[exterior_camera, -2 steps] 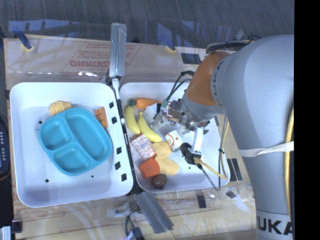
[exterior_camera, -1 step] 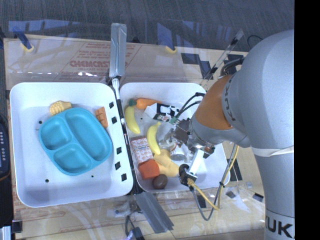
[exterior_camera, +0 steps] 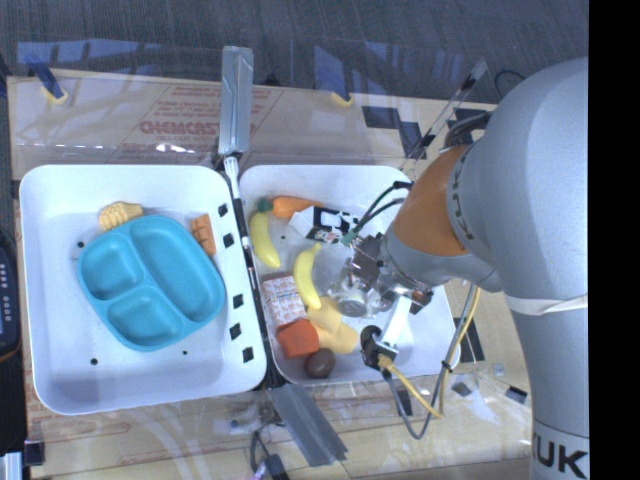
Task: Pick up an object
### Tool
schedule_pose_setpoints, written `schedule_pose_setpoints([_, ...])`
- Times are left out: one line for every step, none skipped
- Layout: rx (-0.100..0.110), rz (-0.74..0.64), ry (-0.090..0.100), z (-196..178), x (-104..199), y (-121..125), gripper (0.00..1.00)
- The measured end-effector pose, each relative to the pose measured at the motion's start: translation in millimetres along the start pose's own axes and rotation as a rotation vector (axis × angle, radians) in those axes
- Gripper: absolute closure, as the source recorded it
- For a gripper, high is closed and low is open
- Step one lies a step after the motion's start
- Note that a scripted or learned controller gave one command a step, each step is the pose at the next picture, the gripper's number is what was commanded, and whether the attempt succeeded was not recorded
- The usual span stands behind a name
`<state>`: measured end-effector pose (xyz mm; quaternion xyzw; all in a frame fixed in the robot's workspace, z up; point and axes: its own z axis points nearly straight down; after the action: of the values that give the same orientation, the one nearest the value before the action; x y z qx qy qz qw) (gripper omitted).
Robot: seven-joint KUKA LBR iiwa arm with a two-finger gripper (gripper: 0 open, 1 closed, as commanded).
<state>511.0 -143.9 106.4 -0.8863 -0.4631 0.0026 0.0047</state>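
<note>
Two bananas [exterior_camera: 285, 258] (both yellow) lie beside the lowered gripper [exterior_camera: 352, 286].

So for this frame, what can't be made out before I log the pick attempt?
- Claw, camera view: blurred and part covered by the wrist; open or shut is unclear.
- Right bin: the arm covers its right part and anything lying there.
- Small packet: print too small to read.
- Corn in left bin: partly behind the blue tray.

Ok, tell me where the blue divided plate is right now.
The blue divided plate lies in the left bin, toward its upper middle. A yellow corn piece sits at its upper left edge and a small orange block at its upper right.
</note>
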Motion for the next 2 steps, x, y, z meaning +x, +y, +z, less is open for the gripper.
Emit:
schedule_pose_setpoints([-0.005,0.201,0.003,9.0,-8.8,-20.5,1.0])
schedule_pose_setpoints([-0.006,0.644,0.003,-16.8,-4.7,43.6,1.0])
